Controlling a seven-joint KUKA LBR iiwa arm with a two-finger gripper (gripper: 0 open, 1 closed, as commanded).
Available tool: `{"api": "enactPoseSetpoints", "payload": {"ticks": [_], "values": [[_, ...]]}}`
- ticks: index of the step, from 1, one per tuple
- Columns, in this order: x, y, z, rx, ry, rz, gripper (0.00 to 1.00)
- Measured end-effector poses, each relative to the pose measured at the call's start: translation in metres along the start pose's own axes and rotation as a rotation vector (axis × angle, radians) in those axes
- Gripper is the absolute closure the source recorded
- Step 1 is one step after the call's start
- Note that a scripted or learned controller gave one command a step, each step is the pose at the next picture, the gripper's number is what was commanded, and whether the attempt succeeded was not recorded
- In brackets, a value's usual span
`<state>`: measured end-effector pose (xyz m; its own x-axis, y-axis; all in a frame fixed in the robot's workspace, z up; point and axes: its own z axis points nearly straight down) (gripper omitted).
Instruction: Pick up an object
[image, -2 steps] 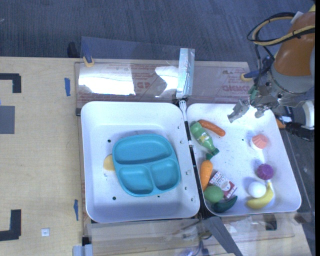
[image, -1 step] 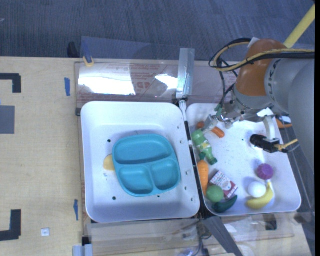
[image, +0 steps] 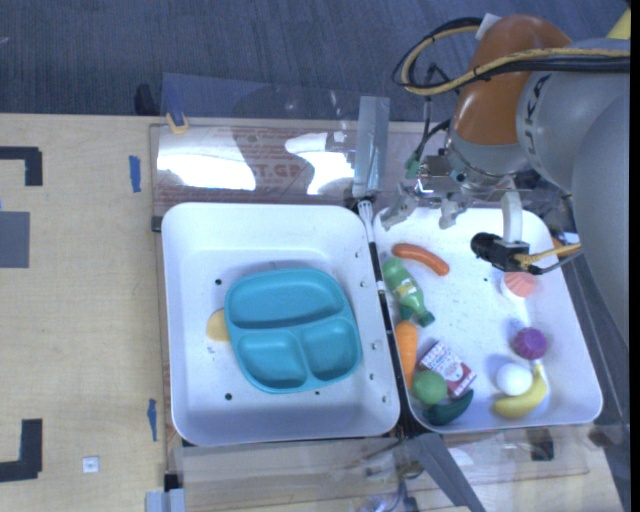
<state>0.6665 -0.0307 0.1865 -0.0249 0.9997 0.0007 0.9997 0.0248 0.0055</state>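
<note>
Plainly the pick has not begun in earnest: nothing is lifted, and every step from descent to grasp is left. The grey arm (image: 560, 110) reaches over the far right corner of the right bin (image: 575, 335), the bigger of the two loads lying there. The left bin (image: 190, 250) carries a teal divided plate (image: 293, 328) near its middle, with a small yellow piece (image: 216, 325) peeking out at the plate's left edge.

The gripper (image: 422, 213) hangs at the right bin's far edge, near its far left corner, its jaws spread with nothing between them. Just in front of it lies an orange sausage (image: 420, 258), which I judge the likeliest thing to be taken.

Down the right bin's left edge run a green bottle (image: 405, 290), a carrot (image: 407, 345), a red and white packet (image: 448, 365) and a green ball (image: 430, 387) by the near left corner. Towards the near right corner rest a banana (image: 520, 400), a white egg (image: 513, 378) touching it, and a purple piece (image: 530, 343); a pink disc (image: 520, 283) sits nearer the right edge.
</note>
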Motion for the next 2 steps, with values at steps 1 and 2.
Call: {"api": "enactPoseSetpoints", "payload": {"ticks": [1, 2], "values": [[-0.06, -0.001, 0.004, 0.006, -0.003, 0.045, 0.0], [-0.078, -0.032, 0.1, 0.001, -0.001, -0.069, 0.0]]}}
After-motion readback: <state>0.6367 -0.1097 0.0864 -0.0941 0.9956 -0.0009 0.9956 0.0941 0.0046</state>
